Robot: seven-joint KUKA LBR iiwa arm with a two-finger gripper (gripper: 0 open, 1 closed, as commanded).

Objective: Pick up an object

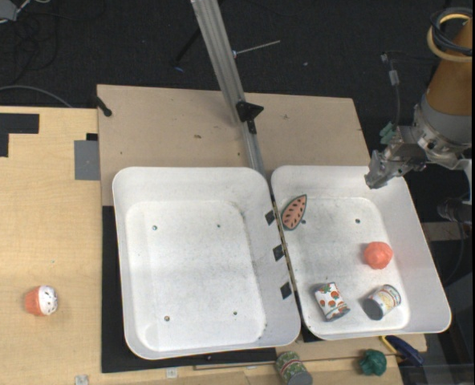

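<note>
A: Two white bins sit side by side on the worktop [318, 127]. Where is the hand [379, 172]?

B: It hangs over the far corner of the right bin [430, 283], just at the rim, reaching in from the arm [446, 87] on the right. Whether it is wide or narrow I cannot tell; the tips blur into one grey shape. Nothing shows between them.

A: And what could it pick up?

B: Four things lie in that same bin. An orange-red ball [377, 254] rests nearly straight below the hand in the view, toward the near side, well apart from it. Further on in that direction lies a small can [381, 301] on its side, dark end toward the camera. Just beside the can, away from the arm, lies a white carton with red spots [330, 301], tilted.

A: The fourth?

B: A flat, orange leaf-shaped piece [293, 212], leaning against the wall where the bins meet, across the bin from the hand and a little nearer the camera.

A: Anything beyond the bins?

B: The left bin [133, 191] lies on the far side of that wall. Past it, well apart from the hand, an orange-and-white ball [41, 301] sits on the pale wooden board [29, 215].
</note>
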